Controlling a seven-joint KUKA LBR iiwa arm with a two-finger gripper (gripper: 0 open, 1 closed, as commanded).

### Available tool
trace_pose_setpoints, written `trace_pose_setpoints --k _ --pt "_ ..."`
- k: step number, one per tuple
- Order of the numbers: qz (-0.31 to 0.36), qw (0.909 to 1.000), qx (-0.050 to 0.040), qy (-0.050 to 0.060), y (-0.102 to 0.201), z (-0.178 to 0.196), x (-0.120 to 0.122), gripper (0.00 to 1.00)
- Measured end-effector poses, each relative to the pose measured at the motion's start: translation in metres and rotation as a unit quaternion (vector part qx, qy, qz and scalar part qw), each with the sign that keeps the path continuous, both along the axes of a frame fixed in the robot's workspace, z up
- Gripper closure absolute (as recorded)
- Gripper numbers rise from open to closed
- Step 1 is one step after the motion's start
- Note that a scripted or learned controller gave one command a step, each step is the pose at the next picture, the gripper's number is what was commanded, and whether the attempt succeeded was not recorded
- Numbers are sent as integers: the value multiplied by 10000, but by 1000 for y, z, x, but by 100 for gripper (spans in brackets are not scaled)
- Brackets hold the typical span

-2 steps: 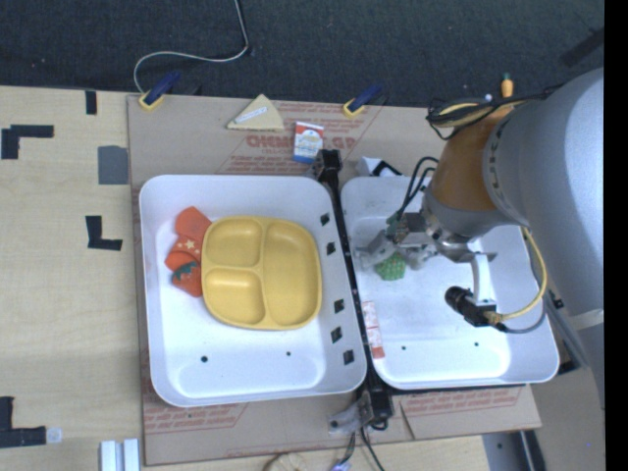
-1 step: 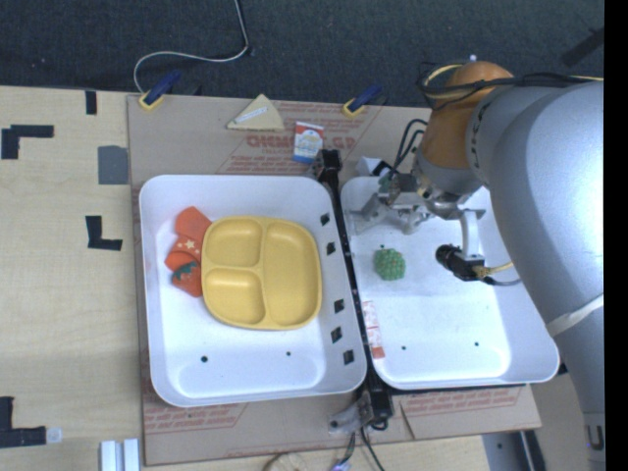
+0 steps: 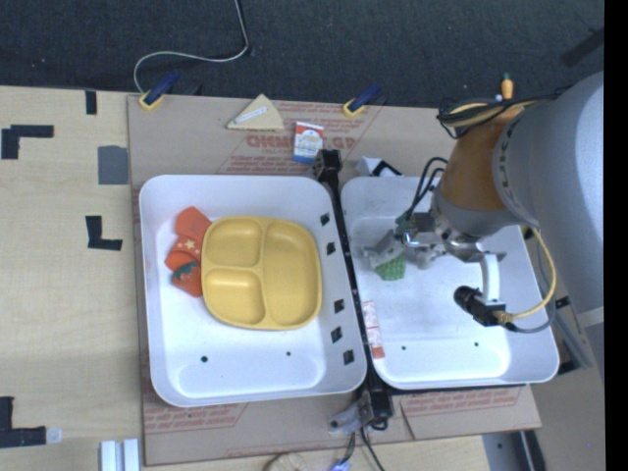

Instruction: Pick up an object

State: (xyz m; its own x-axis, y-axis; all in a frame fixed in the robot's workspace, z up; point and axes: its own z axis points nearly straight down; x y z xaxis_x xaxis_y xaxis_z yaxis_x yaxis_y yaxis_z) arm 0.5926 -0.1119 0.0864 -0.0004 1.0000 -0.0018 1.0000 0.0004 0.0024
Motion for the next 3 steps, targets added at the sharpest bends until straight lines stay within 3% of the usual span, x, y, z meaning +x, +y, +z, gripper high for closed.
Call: trace_pose_setpoints --k 1,2,3 --pt "2 10000 -11 -11 -1 10 1 100" --pt "2 10000 -4 -26 2 1 -11 100" --pt "2 10000 4 -17 10 1 -62 100"
